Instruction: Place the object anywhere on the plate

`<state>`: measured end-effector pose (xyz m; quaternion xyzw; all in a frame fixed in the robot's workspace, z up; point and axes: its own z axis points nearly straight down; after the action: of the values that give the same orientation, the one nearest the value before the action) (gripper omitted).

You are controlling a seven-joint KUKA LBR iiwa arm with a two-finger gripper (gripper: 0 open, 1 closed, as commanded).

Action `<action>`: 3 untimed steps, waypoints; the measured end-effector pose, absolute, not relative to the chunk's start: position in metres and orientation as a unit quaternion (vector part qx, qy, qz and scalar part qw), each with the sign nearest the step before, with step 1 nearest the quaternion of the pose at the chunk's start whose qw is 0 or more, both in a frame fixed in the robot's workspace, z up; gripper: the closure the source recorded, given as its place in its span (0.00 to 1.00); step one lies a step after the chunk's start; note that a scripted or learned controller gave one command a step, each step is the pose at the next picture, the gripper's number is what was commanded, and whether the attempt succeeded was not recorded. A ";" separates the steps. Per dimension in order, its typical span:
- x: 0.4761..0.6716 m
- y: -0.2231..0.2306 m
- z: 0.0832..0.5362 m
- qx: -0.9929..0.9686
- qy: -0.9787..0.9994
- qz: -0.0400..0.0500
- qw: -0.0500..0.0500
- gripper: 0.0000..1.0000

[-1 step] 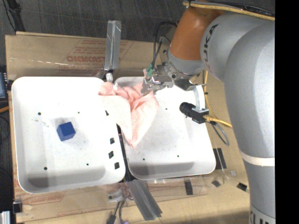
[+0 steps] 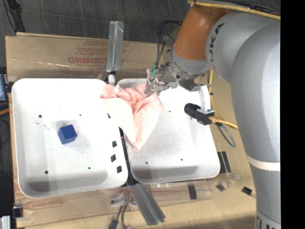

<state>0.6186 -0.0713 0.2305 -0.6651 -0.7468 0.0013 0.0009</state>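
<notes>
Smooth white bins [image 2: 28, 128]: crumpled pink cloth [image 2: 140, 111], blue cube [image 2: 67, 133].

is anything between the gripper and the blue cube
Yes. The pink cloth hangs at the gripper and drapes over the rims where the two bins meet, on the line toward the blue cube in the left bin. No plate is identifiable.

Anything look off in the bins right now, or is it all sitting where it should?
Yes: the pink cloth is draped across the divide between the two bins, its upper-left corner over the left bin's rim and the rest hanging into the right bin. The gripper is at its top edge. The blue cube sits normally in the left bin.
</notes>
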 end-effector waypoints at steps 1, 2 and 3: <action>0.589 -0.032 0.230 -0.502 -0.865 0.001 0.002 1.00; 0.567 0.018 0.239 -0.317 -0.948 0.001 0.001 1.00; 0.548 0.075 0.233 -0.120 -0.993 0.001 0.002 1.00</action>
<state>0.5477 0.0748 0.2333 -0.1200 -0.9928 0.0011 0.0022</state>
